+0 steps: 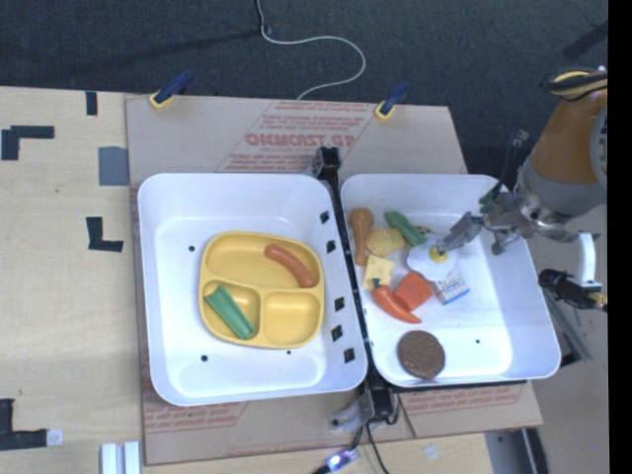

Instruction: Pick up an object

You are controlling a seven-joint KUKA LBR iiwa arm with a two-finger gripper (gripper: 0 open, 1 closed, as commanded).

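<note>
The arm (568, 156) reaches in from the right, its orange band high at the frame's edge, wrist slanting down and leftward over the right bin (513, 349); the gripper (456, 237) hangs low above the toy heap, its dark fingers a little apart with nothing between them, the nearer tip just over the fried egg (432, 258).

Left to right: the left bin (168, 294), smooth white plastic, holds a glossy yellow tray (286, 314) with three hollows; a green pod (229, 311) lies in the lower left hollow, a sausage (293, 264) in the upper; the right bin carries a tan pear-like piece (359, 227), a yellow block (385, 244), a green bean (404, 227), a red pepper (400, 298), a small carton (451, 288) and a round brown patty (421, 354) well apart below.

The heap overlaps, so several shapes are hard to name; the arm's upper part is cut off.
</note>
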